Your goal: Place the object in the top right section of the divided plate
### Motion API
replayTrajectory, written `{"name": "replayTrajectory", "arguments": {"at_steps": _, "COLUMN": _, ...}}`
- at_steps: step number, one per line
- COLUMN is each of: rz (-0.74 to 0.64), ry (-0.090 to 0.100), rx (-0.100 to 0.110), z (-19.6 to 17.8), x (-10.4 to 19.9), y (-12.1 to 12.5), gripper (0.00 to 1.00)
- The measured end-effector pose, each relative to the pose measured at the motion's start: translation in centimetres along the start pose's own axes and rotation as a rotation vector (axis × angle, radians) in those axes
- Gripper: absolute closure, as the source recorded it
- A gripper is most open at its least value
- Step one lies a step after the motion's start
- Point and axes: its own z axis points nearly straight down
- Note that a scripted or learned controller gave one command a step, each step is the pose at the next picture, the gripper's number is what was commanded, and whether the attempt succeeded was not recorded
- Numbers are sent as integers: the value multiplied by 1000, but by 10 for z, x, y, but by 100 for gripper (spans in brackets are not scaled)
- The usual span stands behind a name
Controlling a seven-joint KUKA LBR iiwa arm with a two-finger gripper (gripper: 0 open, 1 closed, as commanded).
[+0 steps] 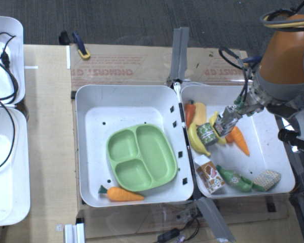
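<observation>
**A:** So, arm pose?

**B:** Arm (286, 54) comes in from the right edge, orange band up high, wrist angled down and left into the right bin (273, 135). Gripper (219, 127) sits low over the bin's left half, tilted, pointing toward the divider between the bins.

**A:** Gripping anything?

**B:** Looks clamped on a small can (207, 133), green label. Can sits right at the fingertips, over the banana (196, 138). Whether it's lifted clear or resting on the banana, can't tell.

**A:** What else in that bin?

**B:** Orange carrot (239, 139) just right of the gripper, pointing down-right. An orange-red pepper (190, 113) at the top left, touching the banana. Along the bottom: small carton (211, 176) at the left, green bottle (235, 179) beside it, tan sponge (267, 177) at the right end, touching the bottle's end.

**A:** Plate?

**B:** Green divided plate (142, 157) in the left bin (91, 135), roughly centred, turned a bit. Three sections: two smaller on the left, one long on the right. Nothing in any of them. A second carrot (122, 195) lies in that bin just below the plate, by the front wall.

**A:** So can and plate are apart.

**B:** Yes, different bins, divider wall between them.
</observation>
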Motion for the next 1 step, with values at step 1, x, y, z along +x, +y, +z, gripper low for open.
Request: {"name": "replayTrajectory", "arguments": {"at_steps": 1, "rz": -161, "ry": -1, "rx": -3, "z": 1, "x": 101, "y": -25, "gripper": 100}}
